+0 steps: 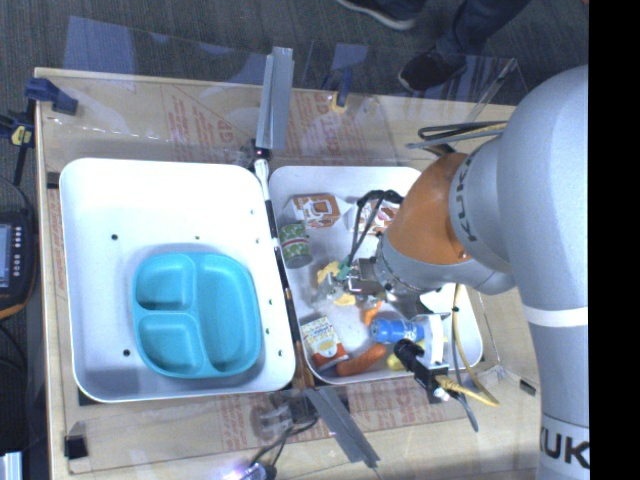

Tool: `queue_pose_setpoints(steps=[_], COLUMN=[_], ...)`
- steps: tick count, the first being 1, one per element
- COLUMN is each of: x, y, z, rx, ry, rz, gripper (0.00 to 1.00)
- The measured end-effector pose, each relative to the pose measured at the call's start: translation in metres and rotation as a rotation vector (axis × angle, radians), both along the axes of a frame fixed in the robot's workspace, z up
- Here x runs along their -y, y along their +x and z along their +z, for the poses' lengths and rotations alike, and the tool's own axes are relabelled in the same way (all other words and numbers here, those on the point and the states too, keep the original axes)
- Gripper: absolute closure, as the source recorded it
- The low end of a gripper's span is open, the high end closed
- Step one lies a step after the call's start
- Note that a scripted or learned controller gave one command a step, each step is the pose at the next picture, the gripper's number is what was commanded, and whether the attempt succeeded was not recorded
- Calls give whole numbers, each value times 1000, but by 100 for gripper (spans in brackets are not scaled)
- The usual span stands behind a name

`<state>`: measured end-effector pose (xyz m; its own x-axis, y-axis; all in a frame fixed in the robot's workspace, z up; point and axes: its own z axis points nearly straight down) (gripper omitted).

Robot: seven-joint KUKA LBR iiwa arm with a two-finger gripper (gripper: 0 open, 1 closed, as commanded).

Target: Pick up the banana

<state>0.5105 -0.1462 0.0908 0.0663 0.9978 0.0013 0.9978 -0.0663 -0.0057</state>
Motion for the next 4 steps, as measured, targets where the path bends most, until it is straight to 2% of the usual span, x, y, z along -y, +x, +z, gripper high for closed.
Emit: queue_pose_setpoints(steps=[1,2,3,4], x=[-11,-13,-43,-73], y=[67,67,117,146], z=[0,9,0,101], rx=[-3,-8,-2,0], ry=[0,3,-1,-3], rz=[-173,-165,-422,-657], gripper=[0,100,100,100])
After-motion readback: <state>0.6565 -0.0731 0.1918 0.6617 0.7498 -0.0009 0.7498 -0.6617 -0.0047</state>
